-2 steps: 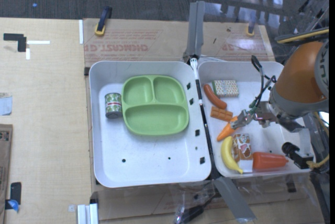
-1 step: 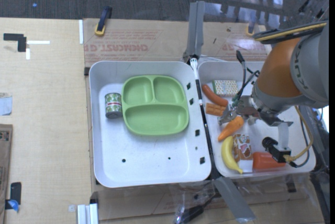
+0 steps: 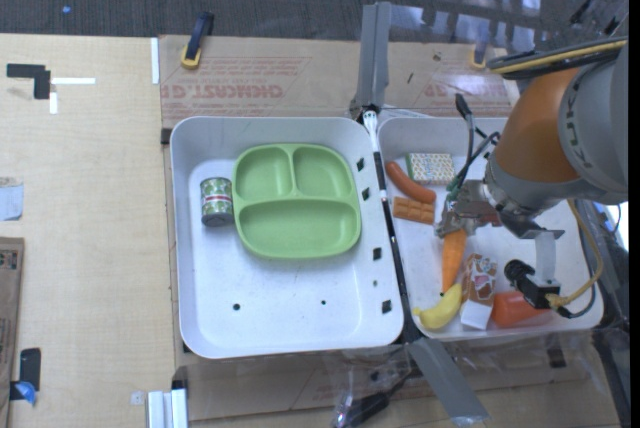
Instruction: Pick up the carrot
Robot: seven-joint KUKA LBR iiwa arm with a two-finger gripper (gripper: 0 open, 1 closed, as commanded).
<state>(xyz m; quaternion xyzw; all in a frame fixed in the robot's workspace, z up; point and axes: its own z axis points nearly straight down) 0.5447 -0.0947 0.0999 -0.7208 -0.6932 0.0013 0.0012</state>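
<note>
Nearest you, at the front of the right bin (image 3: pixel 590 321), lie a yellow banana (image 3: pixel 441 309), a small printed packet (image 3: pixel 480 281) and a red item (image 3: pixel 512 309), close together. Just behind them you see the carrot (image 3: pixel 452 260): a plain orange taper, upright in the picture, its narrow tip pointing toward the banana and its broad top end reaching up under the gripper (image 3: pixel 458 219). The gripper sits directly over that top end; you cannot tell from this angle whether the claw is spread or clamped, nor whether the carrot is between it. The grey arm (image 3: pixel 560 131) with its orange band rises behind, toward the right. Further back in the same bin rest a second, ridged orange piece (image 3: pixel 414 209), a red sausage-shaped item (image 3: pixel 410 182) and a speckled sponge (image 3: pixel 430 165). In the left bin (image 3: pixel 200 316) note the green divided plate (image 3: pixel 297 201) with a small can (image 3: pixel 216 201) just beside its left edge.
</note>
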